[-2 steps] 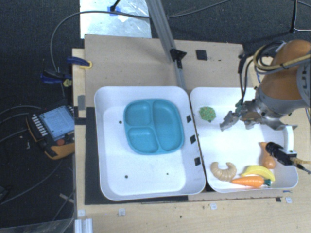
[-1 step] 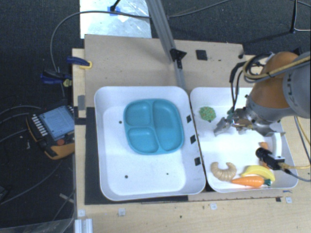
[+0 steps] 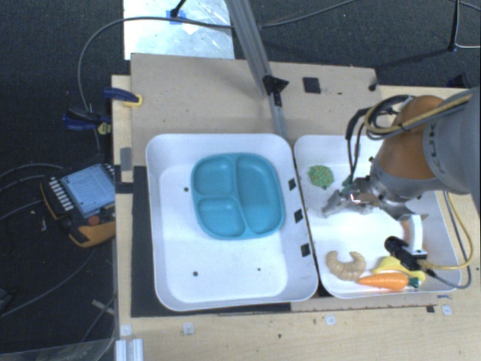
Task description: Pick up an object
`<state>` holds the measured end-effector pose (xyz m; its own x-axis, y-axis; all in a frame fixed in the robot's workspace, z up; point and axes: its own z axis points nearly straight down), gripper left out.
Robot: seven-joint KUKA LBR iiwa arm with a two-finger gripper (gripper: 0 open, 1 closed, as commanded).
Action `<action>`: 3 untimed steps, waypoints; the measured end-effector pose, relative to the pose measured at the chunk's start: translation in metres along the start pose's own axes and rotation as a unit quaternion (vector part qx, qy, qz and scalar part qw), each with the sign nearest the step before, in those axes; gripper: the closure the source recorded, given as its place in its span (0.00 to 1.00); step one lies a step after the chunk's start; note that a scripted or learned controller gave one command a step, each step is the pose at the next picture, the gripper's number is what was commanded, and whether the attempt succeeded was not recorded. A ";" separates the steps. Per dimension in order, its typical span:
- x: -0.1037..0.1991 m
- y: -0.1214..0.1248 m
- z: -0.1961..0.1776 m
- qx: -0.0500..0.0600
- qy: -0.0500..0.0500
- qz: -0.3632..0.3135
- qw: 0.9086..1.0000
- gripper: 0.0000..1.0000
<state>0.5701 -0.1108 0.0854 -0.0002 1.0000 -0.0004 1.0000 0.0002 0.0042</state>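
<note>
Objects: one broccoli [image 3: 321, 175], croissant [image 3: 346, 265], carrot [image 3: 383, 280].

No lettering, number, brand or sign can be read anywhere here. The handheld device [image 3: 81, 192] lying on the floor left of the counter [image 3: 195, 96] has a pale blue screen and a row of small keys along its edge, but any characters on them are too small and blurred to make out. Two small dark squares on the counter's far edge (one beside the slanted grey pole [image 3: 248, 36], one [image 3: 312, 86] further right) could be tags or markers; no writing shows on them. The blue divided plate [image 3: 237, 195] and both white bins [image 3: 225, 277] carry no visible markings.
</note>
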 end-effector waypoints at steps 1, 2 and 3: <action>0.000 0.002 -0.014 -0.004 0.000 0.000 1.000 1.00; -0.002 0.003 -0.057 0.000 0.000 -0.002 1.000 1.00; -0.008 0.010 -0.104 -0.001 -0.001 -0.002 1.000 1.00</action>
<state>0.5797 -0.1185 0.1890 -0.0038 1.0000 -0.0014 1.0000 0.0038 0.0067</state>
